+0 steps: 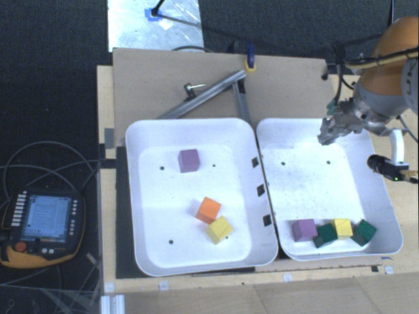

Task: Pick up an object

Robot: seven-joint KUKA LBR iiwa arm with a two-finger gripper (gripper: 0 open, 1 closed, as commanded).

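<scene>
My gripper [328, 136] hangs over the far edge of the right bin [327, 182], with nothing visibly between its fingers. In the left bin [157, 195] lie a purple cube [188, 160], an orange cube [208, 209] and a yellow cube [220, 229], the last two touching. Along the right bin's near wall sit a purple cube [304, 229], a dark green cube [325, 235], a yellow cube [343, 227] and another dark green cube [364, 231], far from the gripper.
A metal bar [203, 95] lies on the cardboard behind the bins. A teach pendant [40, 226] with cables sits on the floor at the left. A black fitting [386, 167] on the arm overhangs the right bin's right rim.
</scene>
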